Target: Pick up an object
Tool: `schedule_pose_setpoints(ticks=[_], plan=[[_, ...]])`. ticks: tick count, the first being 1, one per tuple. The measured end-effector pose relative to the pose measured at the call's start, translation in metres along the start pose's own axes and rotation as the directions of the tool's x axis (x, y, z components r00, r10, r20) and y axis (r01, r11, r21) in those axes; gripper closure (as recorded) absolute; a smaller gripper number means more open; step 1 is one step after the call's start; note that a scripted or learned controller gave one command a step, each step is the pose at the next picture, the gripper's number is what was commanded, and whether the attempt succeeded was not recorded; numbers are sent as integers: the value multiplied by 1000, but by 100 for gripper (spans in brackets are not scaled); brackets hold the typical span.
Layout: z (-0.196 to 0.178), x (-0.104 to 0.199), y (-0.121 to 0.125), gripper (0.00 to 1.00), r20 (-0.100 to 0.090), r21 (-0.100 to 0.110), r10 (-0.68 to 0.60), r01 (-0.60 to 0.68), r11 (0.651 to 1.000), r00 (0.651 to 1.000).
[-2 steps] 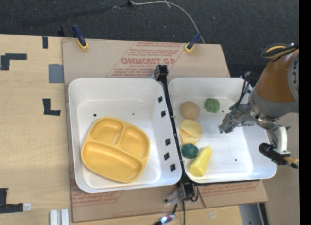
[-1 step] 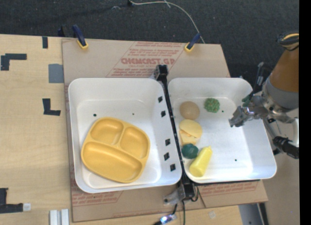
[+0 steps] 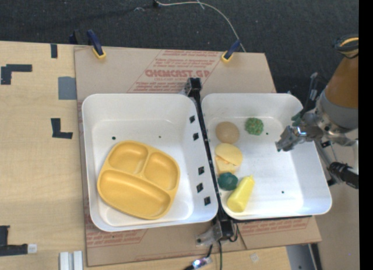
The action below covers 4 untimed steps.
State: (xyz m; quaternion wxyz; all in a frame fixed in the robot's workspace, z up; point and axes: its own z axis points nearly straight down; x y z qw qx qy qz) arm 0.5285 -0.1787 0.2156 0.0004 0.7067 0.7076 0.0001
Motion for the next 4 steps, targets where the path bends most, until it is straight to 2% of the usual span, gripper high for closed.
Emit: schedule_pose_setpoints(ticks=[2,3,4], plan=[[-5,110,-13,100,-1,3,-4,4,1000,1000],[-13,158,-11,100,-2,1,-6,6,1000,1000],[-2,210,-2,100,-1,3,-5,5,1000,1000]])
